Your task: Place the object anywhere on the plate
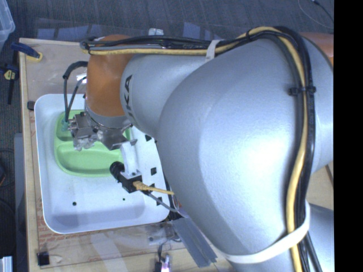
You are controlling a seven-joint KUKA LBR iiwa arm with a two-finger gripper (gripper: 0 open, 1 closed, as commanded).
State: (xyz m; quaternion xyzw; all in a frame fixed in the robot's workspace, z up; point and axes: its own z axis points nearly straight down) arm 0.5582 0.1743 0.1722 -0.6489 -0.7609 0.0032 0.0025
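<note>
The gripper (85, 136) hangs over the green plate (76, 158), which lies in the left part of the white bin (85, 214). Whether it holds anything I cannot tell; the object is hidden, so its weight and best hold are unknowable

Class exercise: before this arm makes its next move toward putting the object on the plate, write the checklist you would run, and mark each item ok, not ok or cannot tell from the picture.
1. Plate lies in the left bin: ok.
2. Gripper is over the plate: ok.
3. Object seen in the gripper: cannot tell, the arm covers much of the scene.
4. Object already on the plate: cannot tell.
5. Visible part of the plate is free of clutter: ok.
6. Cables by the wrist hang clear of the plate: cannot tell.
</note>
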